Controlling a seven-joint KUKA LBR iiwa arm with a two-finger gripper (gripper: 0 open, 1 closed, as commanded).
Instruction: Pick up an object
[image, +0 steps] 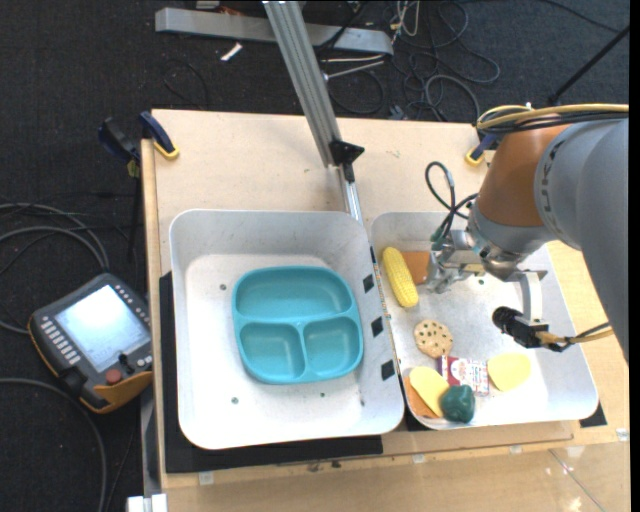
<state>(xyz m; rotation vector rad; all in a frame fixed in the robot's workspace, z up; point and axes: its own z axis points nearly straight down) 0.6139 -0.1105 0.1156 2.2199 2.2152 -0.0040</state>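
Right bin (560, 395): gripper (441, 277), finger state not discernible, low beside corn cob (400, 276) and orange block (417, 266) to its left; nearer the camera lie cookie (432, 337), small packet (465, 372) with unreadable print, yellow pieces (509, 371), green lump (459, 403); teal tray (297, 323) in the left bin.

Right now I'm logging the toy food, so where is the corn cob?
The corn cob lies in the right bin, near that bin's left wall toward the far end, with the gripper just to its right and the cookie nearer the camera.
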